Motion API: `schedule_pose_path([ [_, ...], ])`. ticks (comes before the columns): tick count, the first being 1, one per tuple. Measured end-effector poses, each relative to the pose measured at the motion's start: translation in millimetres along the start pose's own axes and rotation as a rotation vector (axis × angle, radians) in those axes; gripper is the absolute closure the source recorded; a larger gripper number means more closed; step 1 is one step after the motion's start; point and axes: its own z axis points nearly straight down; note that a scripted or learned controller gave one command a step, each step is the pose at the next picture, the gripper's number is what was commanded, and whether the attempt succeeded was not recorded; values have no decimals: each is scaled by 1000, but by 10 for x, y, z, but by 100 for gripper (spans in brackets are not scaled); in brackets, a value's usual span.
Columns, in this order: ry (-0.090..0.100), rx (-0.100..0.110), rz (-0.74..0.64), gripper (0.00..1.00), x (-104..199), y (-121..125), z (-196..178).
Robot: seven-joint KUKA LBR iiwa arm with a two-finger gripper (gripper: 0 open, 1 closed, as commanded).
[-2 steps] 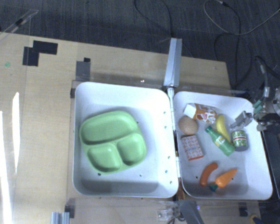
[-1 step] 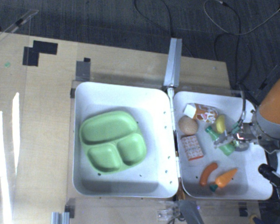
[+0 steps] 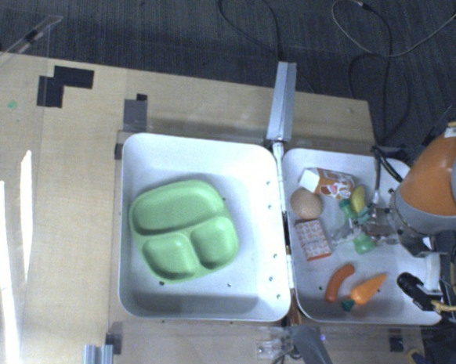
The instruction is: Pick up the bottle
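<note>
The bottle (image 3: pixel 355 231) is clear plastic with a green cap and lies in the right bin (image 3: pixel 313 302), near its middle right. My gripper (image 3: pixel 377 225) reaches in from the right and sits right at the bottle's right side, low over it. The grey wrist and the orange band above it cover the bin's right part. The bottle's right side is partly hidden by the gripper, and I cannot see whether the two touch.
Around the bottle lie a brown potato (image 3: pixel 306 205), an orange-white carton (image 3: pixel 334 183), a yellow banana (image 3: pixel 358 199), a red-checked packet (image 3: pixel 313 240), a sausage (image 3: pixel 340 281) and a carrot (image 3: pixel 367 289). The left bin (image 3: pixel 148 300) holds a green divided tray (image 3: pixel 183 229).
</note>
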Motion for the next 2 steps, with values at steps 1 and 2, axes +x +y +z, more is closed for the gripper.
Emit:
schedule_pose_path([
  [1, 0, -6, -4, 100, 11, 28, -118],
  [2, -2, 6, 33, 100, -93, 80, -518],
])
